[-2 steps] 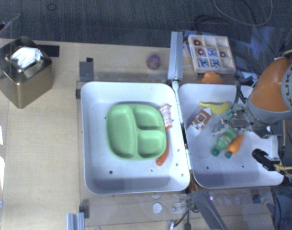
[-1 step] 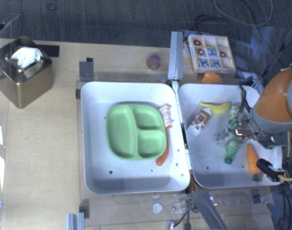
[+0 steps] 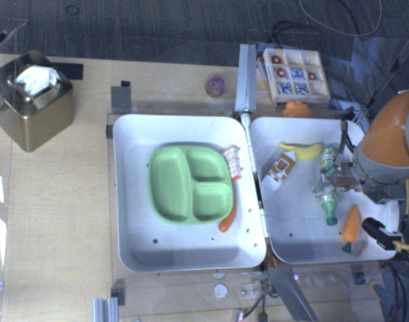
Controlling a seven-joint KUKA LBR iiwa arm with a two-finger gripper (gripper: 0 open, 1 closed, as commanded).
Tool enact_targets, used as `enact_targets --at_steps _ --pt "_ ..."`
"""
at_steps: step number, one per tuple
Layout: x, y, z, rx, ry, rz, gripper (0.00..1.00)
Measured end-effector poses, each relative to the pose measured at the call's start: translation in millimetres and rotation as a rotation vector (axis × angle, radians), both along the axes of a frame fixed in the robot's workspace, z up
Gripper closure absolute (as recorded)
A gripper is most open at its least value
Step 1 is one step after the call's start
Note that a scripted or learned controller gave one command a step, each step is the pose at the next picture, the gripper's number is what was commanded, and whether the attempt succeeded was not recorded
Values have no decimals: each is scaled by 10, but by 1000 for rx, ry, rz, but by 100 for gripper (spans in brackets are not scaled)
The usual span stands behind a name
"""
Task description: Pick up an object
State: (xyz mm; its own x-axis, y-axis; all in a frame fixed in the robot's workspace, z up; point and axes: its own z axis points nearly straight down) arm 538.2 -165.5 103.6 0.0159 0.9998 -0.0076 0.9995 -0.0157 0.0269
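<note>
In the right bin (image 3: 295,230), my gripper (image 3: 333,178) hangs low over the upper end of a green bottle (image 3: 330,208) that lies near the bin's right side. An orange carrot (image 3: 351,225) rests just right of the bottle. A yellow banana (image 3: 301,151) lies at the back of the bin, and a small white and orange carton (image 3: 279,170) sits left of the gripper. The arm's orange band (image 3: 391,136) covers the bin's right edge. I see nothing lifted off the bin floor.
The left bin (image 3: 134,200) holds a green divided plate (image 3: 190,184), a small packet (image 3: 232,162) and an orange piece (image 3: 226,220) by its right wall. Behind the bins are a tic-tac-toe board (image 3: 295,74), a purple ball (image 3: 215,86) and a brass box (image 3: 33,106).
</note>
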Motion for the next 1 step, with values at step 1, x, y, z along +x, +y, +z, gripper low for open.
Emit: enact_targets --at_steps 1 --pt "347 382 732 8 19 -16 100"
